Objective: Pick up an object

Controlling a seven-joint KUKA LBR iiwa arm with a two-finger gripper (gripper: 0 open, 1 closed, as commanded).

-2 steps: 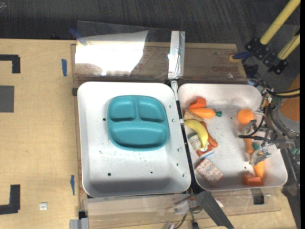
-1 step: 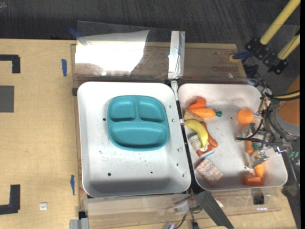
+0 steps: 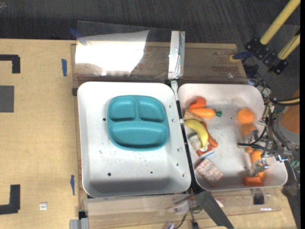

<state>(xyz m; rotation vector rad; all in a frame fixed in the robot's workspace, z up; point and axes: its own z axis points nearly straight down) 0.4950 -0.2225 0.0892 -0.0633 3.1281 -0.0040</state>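
Low at the right bin's [image 3: 228,92] right edge, the pincer [image 3: 259,163] hangs amid cables; its grip state is unclear. Just beside it lies a smooth orange ball [image 3: 246,116]; farther left, a curved banana [image 3: 199,131].

Teal divided plate [image 3: 138,122] in white left bin [image 3: 90,166]. White right bin [image 3: 228,95], scuffed grey. Inside it: yellow banana [image 3: 200,130] with brown tip at 9 o'clock; orange carrot [image 3: 202,112] with green stub at 10 o'clock; plain orange ball [image 3: 246,116] at 1 o'clock; reddish-brown speckled packet [image 3: 208,170] at 7 o'clock; orange block [image 3: 253,180] at 5 o'clock. Tan bench [image 3: 38,142], black corner marks, blue tape bits.
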